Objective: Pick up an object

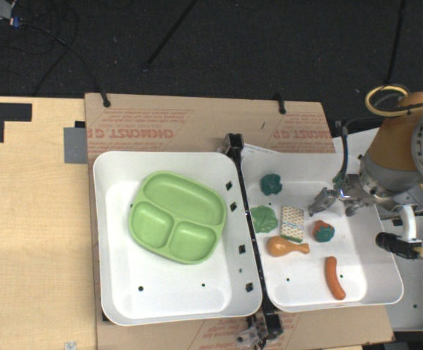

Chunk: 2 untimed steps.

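Hovering over right bin: gripper, metal fingers spread wide, nothing btwn them. Below/just beside: round orange-teal toy, glossy drumstick, smooth sausage, checkered block, leafy green piece, teal lump. Left bin: smooth green 3-compartment plate.

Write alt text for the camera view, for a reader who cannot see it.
A grey arm's two-finger gripper hovers open over the right white bin, above small toys: orange sausage, drumstick, teal lump. The left white bin holds a green three-compartment plastic plate.
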Motion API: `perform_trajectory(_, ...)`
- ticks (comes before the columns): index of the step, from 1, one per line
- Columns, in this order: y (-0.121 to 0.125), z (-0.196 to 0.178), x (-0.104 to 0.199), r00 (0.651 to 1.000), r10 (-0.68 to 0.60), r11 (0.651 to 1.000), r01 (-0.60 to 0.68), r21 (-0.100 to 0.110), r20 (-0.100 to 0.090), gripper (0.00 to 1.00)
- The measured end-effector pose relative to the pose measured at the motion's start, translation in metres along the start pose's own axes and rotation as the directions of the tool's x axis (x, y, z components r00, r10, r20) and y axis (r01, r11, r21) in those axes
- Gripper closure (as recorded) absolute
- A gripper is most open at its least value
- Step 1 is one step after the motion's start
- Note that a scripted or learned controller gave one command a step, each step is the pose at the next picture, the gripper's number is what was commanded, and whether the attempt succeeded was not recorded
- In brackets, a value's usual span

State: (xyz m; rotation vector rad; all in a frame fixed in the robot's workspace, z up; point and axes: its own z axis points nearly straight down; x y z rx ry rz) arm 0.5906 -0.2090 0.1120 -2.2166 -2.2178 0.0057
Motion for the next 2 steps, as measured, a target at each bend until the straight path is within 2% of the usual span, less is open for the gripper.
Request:
perform_trajectory(1, 0.000, 0.026, 0.001, 1.000, 0.000, 1.000, 0.000, -0.002, 0.000, 0.00)
perform_trajectory(2, 0.000, 0.015, 0.001, 1.000, 0.000, 1.000, 0.000, -0.002, 0.000, 1.00)
